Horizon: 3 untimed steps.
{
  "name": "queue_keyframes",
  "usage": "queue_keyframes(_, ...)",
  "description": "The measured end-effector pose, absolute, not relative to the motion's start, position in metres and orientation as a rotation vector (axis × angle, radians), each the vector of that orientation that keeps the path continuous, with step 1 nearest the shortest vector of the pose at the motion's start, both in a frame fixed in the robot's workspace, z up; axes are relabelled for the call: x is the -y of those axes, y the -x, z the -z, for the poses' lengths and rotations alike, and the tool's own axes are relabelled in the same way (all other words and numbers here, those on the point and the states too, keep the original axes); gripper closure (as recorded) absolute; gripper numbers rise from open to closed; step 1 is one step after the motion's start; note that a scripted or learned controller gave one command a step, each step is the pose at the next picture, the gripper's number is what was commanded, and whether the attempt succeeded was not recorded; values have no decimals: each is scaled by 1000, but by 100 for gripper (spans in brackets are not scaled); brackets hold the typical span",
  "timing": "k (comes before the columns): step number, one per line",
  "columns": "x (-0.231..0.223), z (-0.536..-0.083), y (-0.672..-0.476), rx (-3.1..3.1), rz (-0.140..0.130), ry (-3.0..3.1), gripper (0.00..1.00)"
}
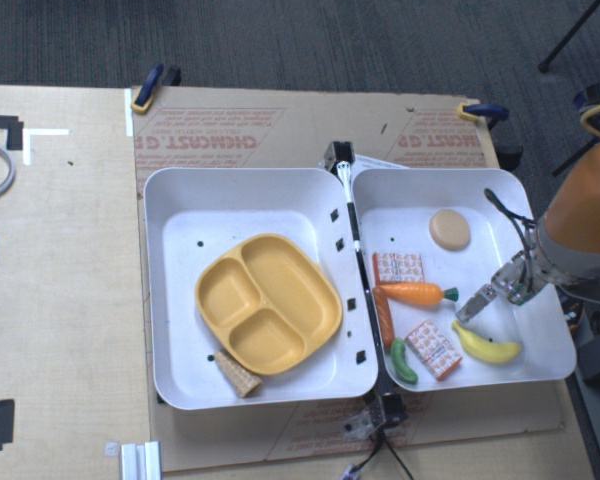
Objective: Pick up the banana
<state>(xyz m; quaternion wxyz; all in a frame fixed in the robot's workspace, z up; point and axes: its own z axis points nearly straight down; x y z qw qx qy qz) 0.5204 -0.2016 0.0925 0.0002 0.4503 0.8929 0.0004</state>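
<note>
Banana [488, 346] lying flat, near right corner of right bin [540, 368], beside carton [433, 349]. Hand [477, 306] just above its left end, holding nothing; finger spread: cannot tell. Likely light, smooth, curved; grip across thick middle.

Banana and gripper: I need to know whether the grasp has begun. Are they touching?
Cannot tell. In the camera view the gripper sits right above the banana's left end, with no plain gap or contact.
</note>
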Motion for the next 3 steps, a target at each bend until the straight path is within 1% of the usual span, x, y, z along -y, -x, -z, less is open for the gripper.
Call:
queue_keyframes(1,158,-116,-478,-2575,-1,-1801,0)
queue_keyframes(2,115,-95,-480,-2766,-4,-1480,0)
queue_keyframes(3,114,-104,-481,-2766,-7,-1482,100)
